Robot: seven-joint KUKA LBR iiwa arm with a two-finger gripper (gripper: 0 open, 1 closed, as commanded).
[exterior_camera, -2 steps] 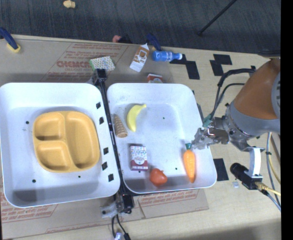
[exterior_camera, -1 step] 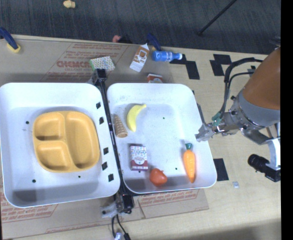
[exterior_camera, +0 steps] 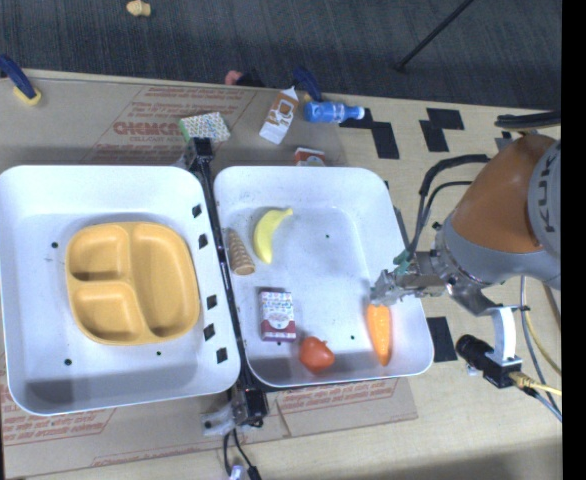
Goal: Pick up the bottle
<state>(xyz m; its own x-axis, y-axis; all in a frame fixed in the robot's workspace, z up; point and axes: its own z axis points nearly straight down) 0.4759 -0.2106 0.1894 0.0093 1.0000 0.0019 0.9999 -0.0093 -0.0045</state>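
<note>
Blue bottle (exterior_camera: pixel 333 113): on its side on the worktop (exterior_camera: pixel 443 428), just past the far rim of the right bin (exterior_camera: pixel 303 171), outside both bins. Probably rolled or dropped there rather than set down, given the flat, slanted lie. Just beside it, a small brown-and-white carton (exterior_camera: pixel 279 116); farther left, a checkered packet (exterior_camera: pixel 205 126).

Inside the right bin, none of it wanted for this task: banana (exterior_camera: pixel 270 233) and cone (exterior_camera: pixel 239 252) near the left wall, a red-and-white box (exterior_camera: pixel 276 315) and a tomato (exterior_camera: pixel 316 354) toward the near wall, a carrot (exterior_camera: pixel 379 333) at the near right corner. In the left bin (exterior_camera: pixel 13 268), a yellow divided plate (exterior_camera: pixel 133 280).

Tool (exterior_camera: pixel 385 290): low over the right bin's right edge, just above the carrot's top end, well apart from the bottle. Spread or pressed together: cannot tell from this slant. Nothing visibly pinched.

Judged from this: pick not yet begun. Seemingly aimed into the bin, while the target sits beyond the rim. Next move likely to call for lifting clear of the wall, travelling toward the far side, then closing across the bottle's body. Risk: rolling away on contact.
</note>
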